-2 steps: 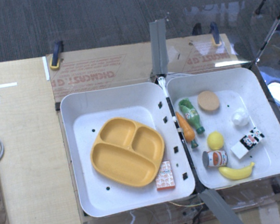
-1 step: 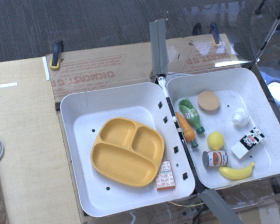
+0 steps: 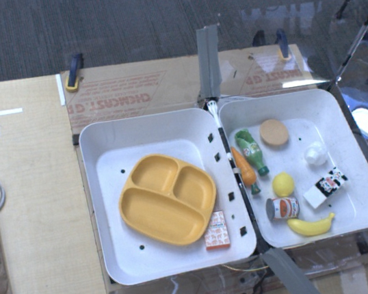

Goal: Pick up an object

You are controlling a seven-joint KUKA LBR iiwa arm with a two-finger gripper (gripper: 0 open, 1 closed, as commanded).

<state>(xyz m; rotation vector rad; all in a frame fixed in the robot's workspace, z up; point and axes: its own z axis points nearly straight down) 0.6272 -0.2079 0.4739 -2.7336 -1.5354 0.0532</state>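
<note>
Two bins [image 3: 101, 190], cardboard [image 3: 140, 91] reading "CHEMCRET", mirrored

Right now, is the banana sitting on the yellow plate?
No, the banana lies in the right bin near its front edge, while the yellow plate sits in the left bin.

Yellow plate [image 3: 168, 199] left bin [image 3: 100, 142]; toys right bin [image 3: 329, 102].
</note>
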